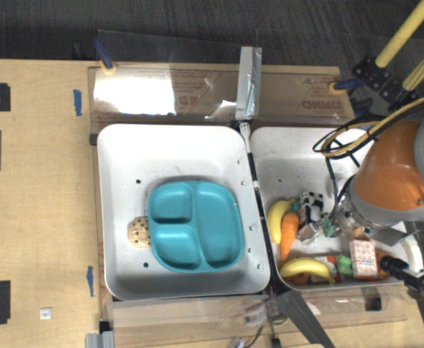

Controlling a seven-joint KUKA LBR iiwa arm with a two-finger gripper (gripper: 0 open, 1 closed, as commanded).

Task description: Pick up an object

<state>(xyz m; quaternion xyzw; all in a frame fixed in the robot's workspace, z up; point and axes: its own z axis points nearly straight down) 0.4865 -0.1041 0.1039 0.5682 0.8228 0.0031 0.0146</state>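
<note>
The right bin [291, 151] holds a pile of toy food along its near side. An upright yellow banana [275, 220] stands beside an orange carrot [288, 232]. A second banana [306, 268] lies along the front wall. A black-and-white toy [312, 203] sits behind the carrot, and a pink box [362, 258] and a small green piece [344, 265] lie further right. My gripper [326, 225] hangs low over the pile, just right of the carrot and the black-and-white toy. The grey wrist and orange band [393, 176] hide most of it.
The left bin [125, 158] holds a teal divided plate [195, 225], with a speckled cookie [138, 230] against its left edge. A metal divider [248, 85] stands behind the bins. Black cables [335, 147] loop over the right bin's far half.
</note>
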